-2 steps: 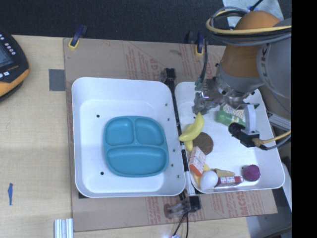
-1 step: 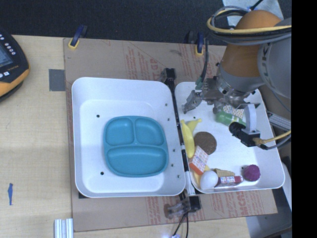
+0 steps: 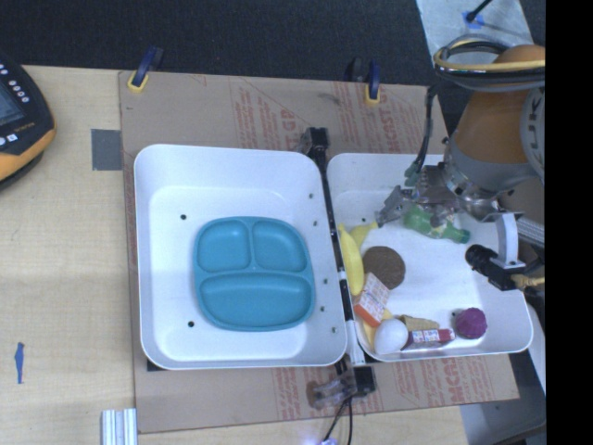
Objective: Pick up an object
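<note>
From above, the gripper [image 3: 428, 202] sits low over the far part of the right bin [image 3: 519, 346], under the grey wrist and the orange band of the arm [image 3: 496, 123]. A green object [image 3: 437, 222] lies directly at the gripper's tip, partly covered by the dark metal parts; it seems to touch them, but the view is too cluttered there to say whether it sits between them, and how wide the gripper stands cannot be told.

The other things in that bin lie nearer the camera and apart from the gripper. A yellow banana [image 3: 350, 251] runs along the left wall, with a brown round disc [image 3: 384, 265] just beside it. Below those are a small red and white packet [image 3: 372, 299], a white egg-shaped object [image 3: 390, 336], a small bottle [image 3: 428, 337] lying flat, and a purple ball [image 3: 472, 323] near the right corner.

The left bin [image 3: 162, 341] holds a blue divided plate [image 3: 252, 273], lying flat near its middle.
</note>
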Motion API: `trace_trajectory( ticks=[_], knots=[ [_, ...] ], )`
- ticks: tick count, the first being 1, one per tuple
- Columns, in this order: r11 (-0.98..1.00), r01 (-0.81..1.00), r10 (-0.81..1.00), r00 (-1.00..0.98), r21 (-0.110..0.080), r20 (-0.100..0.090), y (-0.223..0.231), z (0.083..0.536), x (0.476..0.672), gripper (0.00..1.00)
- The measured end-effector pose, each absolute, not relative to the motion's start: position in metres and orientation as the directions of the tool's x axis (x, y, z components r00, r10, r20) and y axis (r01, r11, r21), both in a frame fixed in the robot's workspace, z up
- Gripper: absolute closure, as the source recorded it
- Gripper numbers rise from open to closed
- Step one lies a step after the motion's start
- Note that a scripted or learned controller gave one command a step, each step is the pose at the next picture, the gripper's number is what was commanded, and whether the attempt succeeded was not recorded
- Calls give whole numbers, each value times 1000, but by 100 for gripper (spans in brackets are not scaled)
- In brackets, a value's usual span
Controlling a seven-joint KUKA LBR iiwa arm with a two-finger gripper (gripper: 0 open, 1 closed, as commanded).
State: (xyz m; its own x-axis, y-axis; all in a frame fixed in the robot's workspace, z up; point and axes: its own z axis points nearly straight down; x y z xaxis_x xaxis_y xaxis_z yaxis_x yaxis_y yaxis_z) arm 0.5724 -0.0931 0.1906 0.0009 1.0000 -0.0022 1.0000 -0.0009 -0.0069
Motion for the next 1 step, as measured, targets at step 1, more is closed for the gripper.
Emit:
trace_trajectory(
  ticks=[1],
  knots=[
    [-2, 1000, 1000, 2, -13, 1, -146, 120, 503, 0]
  ],
)
